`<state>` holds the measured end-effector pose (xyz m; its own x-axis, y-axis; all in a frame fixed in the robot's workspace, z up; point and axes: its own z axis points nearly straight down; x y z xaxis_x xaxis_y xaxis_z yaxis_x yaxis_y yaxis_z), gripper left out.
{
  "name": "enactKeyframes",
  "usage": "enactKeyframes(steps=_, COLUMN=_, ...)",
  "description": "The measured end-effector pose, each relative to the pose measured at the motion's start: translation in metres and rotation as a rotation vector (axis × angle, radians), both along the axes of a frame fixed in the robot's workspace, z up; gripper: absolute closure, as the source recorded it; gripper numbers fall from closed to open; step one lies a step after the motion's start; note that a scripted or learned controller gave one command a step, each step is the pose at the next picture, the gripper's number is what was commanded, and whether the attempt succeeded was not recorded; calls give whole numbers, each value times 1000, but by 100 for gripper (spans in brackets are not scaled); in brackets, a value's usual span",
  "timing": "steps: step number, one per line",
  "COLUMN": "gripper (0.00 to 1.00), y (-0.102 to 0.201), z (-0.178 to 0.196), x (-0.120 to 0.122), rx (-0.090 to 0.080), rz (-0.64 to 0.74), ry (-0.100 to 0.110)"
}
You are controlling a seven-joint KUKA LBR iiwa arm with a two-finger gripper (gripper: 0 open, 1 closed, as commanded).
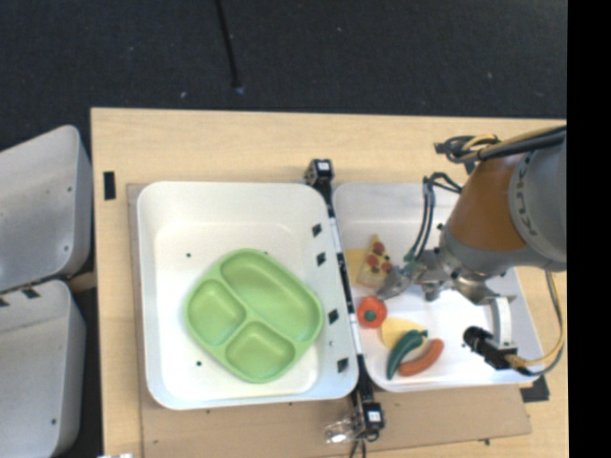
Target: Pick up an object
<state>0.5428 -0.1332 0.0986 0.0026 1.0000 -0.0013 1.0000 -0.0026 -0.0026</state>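
Reaching in from the right, I have my arm (496,213) low over the right bin (382,203), with my claw (417,280) down near the middle of it, among the toy food. Whether it is wide or narrow I cannot tell; the wrist and its cables hide that part.

What I could take all lies in this bin. A pizza slice (373,263) sits just left of the claw, close enough that it may be touching, though I cannot be sure. Nearer to the camera is a tomato (371,311), hard against the bin's left wall. Beside it lies a yellow piece (401,331), and nearer again a green pepper (409,348) and a sausage (425,357) lie side by side, touching. Nothing is lifted; every piece rests on the bin floor.

The left bin (162,256) carries a green divided plate (253,315), which plays no part in this.

I judge that I am at the descent, at the point of closing on something, with the pizza slice the likeliest target. Next I need to get squarely over one piece, close on it firmly, and rise straight up. The slice is flat and thin, so it could slip out or be pushed aside against the wall.
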Motion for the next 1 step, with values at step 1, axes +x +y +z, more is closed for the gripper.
enactKeyframes(steps=1, gripper=100, y=-1, z=13, x=1, rx=1, rz=-7, ry=-5)
